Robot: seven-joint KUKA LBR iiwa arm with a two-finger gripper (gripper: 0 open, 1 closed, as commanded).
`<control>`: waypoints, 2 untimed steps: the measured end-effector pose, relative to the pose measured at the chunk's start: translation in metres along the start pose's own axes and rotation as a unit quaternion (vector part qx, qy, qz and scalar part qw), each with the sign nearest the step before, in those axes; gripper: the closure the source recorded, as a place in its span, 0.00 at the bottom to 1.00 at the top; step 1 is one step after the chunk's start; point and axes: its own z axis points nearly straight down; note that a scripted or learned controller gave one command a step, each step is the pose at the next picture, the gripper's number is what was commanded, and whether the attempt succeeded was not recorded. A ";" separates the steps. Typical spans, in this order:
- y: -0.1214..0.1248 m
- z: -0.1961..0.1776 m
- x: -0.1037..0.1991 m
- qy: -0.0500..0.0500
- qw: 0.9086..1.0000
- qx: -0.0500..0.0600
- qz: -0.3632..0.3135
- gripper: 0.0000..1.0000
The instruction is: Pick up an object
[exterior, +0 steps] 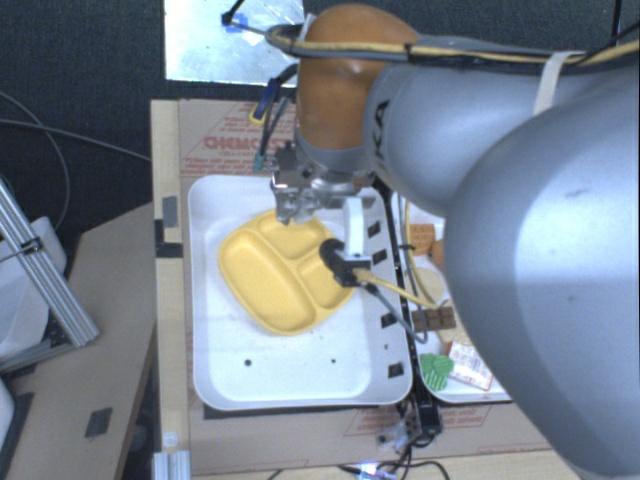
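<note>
A yellow divided plate (278, 276) lies in the left white bin (290, 373), toward its far half. My gripper (292, 208) hangs just over the plate's far edge, below the orange band of the arm. The grey arm covers most of the right bin (470, 393). Along that bin's visible strip lie a brown block (437, 318), a green ridged piece (437, 370) and a small white and red packet (470, 365).
The grey arm fills the upper right of the view and hides most of the right bin. The near half of the left bin shows bare white floor. A cardboard sheet (215, 140) lies under both bins. A metal frame (40, 268) stands at the left.
</note>
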 end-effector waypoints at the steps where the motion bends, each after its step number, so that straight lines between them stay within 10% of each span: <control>1: -0.046 -0.033 -0.060 -0.001 1.000 0.000 0.006 1.00; 2: -0.080 -0.171 -0.066 0.001 1.000 -0.007 0.002 1.00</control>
